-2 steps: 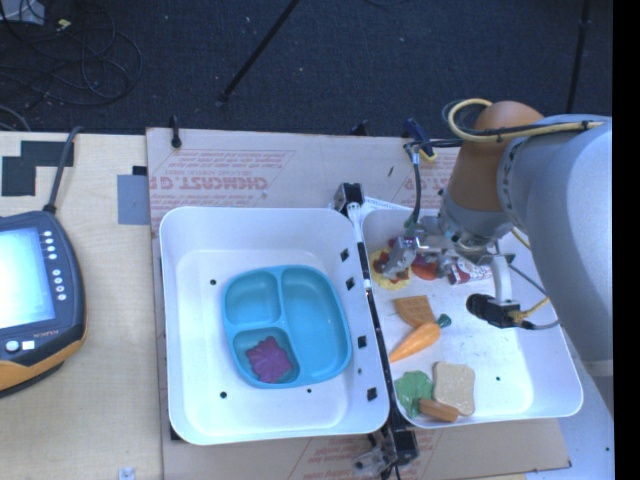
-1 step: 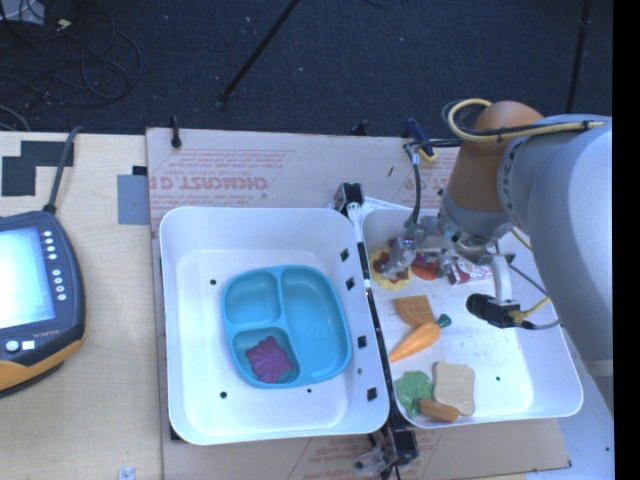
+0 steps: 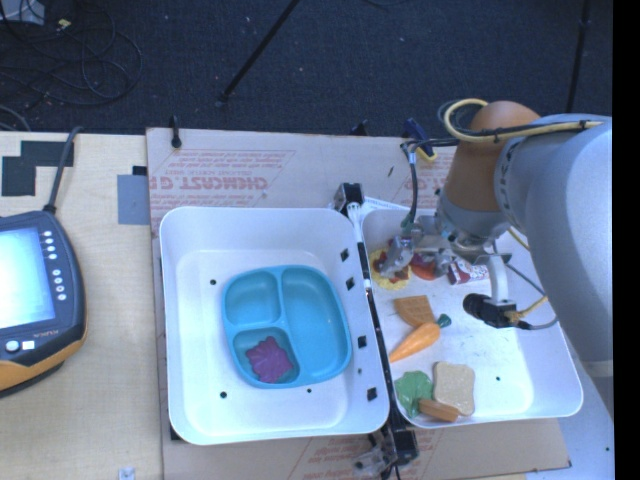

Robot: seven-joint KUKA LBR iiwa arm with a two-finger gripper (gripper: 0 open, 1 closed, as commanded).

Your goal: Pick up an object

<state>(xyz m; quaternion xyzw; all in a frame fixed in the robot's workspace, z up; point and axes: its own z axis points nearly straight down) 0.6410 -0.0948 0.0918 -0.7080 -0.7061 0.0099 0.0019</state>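
Cardboard (image 3: 250, 173) under bins, mirrored print, perhaps "CHEMCRAFT"; fingers (image 3: 425, 260) over right bin (image 3: 540, 388), state unclear

A dark carpeted floor (image 3: 300, 58) strewn with black cables (image 3: 70, 48) lies beyond the pale wooden worktop (image 3: 100, 388); lighting is dim.

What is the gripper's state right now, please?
Gripper: cannot be told; it is low in the right bin, among the toy food at the bin's far end.
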